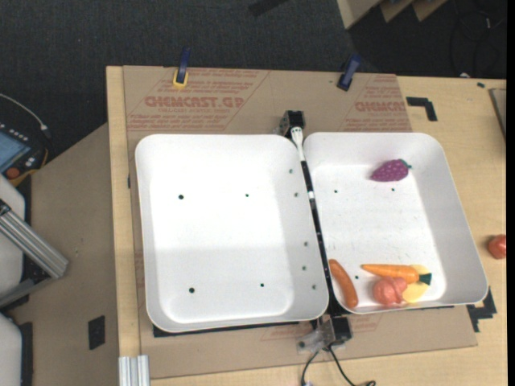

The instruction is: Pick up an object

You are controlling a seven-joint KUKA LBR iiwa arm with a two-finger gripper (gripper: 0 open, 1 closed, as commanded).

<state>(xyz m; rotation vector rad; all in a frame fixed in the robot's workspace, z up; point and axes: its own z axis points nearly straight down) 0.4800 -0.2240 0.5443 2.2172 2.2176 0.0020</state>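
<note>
Grapes (390, 170), purple toy bunch, lie alone in the far part of the right bin (451, 215), well apart from everything else. Likely light, hollow plastic, stiff, bumpy skin that should give the fingers some bite. Best hold, by my judgement: across the short width of the bunch, straight down from above.

Near corner of the same bin is crowded. Carrot (393, 271) lies flat, its green end toward the right wall. Just below it a pink fruit (388, 291) and a yellow piece (414, 293), touching or nearly so. Sausage (344, 284), orange-red, lies slantwise close against the left wall by the seam. All look smooth and slippery; round ones may roll or squirt out of a pinch.

Left bin (161, 215) holds nothing to pick. A red ball (497, 247) sits on the surface (96, 215) outside the right bin.

Tool state: cannot tell.

Room: open floor all round the grapes, walls far enough on each side. The cluster offers little gap between pieces, and the sausage has the wall crowding one side.
</note>
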